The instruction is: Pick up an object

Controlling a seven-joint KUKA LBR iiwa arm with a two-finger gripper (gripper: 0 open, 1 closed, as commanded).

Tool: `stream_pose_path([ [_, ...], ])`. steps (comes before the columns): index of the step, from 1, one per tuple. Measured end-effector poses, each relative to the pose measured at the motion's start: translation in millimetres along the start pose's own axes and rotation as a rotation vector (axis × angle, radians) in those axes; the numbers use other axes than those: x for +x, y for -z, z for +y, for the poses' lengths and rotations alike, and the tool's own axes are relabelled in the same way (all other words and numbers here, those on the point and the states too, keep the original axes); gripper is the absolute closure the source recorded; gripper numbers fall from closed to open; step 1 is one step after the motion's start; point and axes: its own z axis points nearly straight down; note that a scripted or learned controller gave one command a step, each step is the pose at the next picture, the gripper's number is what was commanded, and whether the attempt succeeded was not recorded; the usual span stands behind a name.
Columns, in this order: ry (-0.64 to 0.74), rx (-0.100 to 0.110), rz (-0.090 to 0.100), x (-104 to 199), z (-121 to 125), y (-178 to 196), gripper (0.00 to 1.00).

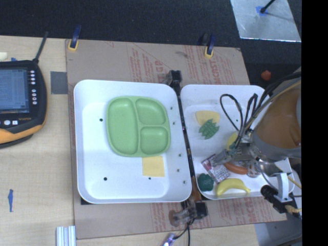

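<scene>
Claw [231, 157] is seen low in the right bin [190, 97], reaching in from the right under the grey arm [279, 127] and its black cables [231, 106]; whether it is open or closed cannot be told, since the tips are blurred and mixed with the things below. An orange-red piece [237, 166] lies directly under it, touching or nearly so, and a crumpled wrapper [216, 169] sits just to its left. A banana [231, 187] is set just beside the bin's near edge, with a dark green lump [205, 181] in the near left corner. Further back, a yellow wedge [206, 117] and a green leafy piece [208, 130] are found near the bin's middle, with bare white floor around them toward the far wall. The right bin's near half is crowded and tight against the rim. In the left bin [84, 137], a green divided plate [138, 125] and a yellow square [153, 166] are placed centrally, well apart from the walls, with wide bare floor along the left and near edges. A handheld control pad [18, 100] rests on the bench at far left.
</scene>
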Motion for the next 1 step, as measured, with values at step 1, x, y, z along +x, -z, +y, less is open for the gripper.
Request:
stream_pose_path([
  [1,0.000,0.005,0.000,-6.5,46.1,-0.4,0.00],
])
